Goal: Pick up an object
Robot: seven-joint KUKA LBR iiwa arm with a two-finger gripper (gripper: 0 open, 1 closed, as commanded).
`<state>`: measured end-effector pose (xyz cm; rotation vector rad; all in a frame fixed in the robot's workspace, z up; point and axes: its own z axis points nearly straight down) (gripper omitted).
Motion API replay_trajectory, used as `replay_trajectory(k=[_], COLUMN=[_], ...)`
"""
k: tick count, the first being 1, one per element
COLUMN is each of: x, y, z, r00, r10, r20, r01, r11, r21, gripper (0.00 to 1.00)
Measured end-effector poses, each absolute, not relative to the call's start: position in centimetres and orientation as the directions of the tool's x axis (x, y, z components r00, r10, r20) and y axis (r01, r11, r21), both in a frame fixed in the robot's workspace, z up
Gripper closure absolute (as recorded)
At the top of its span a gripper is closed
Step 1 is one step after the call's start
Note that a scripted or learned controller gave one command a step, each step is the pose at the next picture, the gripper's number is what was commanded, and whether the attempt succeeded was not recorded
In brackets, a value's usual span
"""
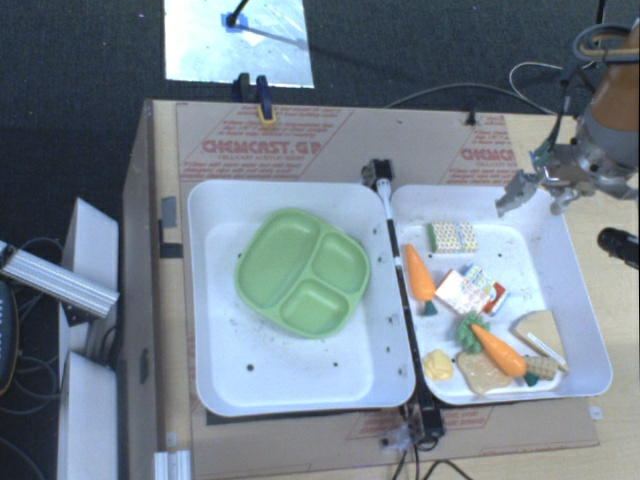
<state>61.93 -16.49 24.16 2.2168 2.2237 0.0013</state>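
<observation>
Gripper: upper right of frame, at the far rim of the right bin. Two grey fingers point down and to the left. They stand apart with a visible gap; nothing lies between them, and whether a tip touches the rim cannot be told. Arm: grey, orange band, entering from the right edge.

Right bin, contents:
- Carrot, orange with green end, at the bin's left side beside the centre divider. Long axis runs upper left to lower right, green end toward the lower right.
- Second carrot, lower centre of the bin. Long axis upper left to lower right, green top at its upper left end, tip toward the lower right, lying over a tan flat piece.
- Small box with dotted print, upper centre, long axis roughly level with the frame.
- Red and white packet, centre, tilted.
- Pale wedge, lower right.
- Small yellow item, lower left corner.
- Corn piece, beside the second carrot's tip.

Left bin, contents:
- Green divided plate, three compartments, centre of bin.

All objects lie well apart from the gripper.
</observation>
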Motion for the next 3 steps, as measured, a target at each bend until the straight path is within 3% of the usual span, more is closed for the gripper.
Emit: replay_trajectory(k=[1,2,3], x=[61.2,66.8,66.8], y=[-16.5,-11.8,-8.7], z=[10.1,8.6,8.5], r00=[-0.001,-0.005,-0.006], r10=[1.0,1.0,1.0], r20=[0.001,0.0,0.0], r01=[1.0,1.0,1.0], r11=[0.001,0.005,0.006], r21=[-0.003,0.006,0.003], gripper=[0.0,0.0,0.0])
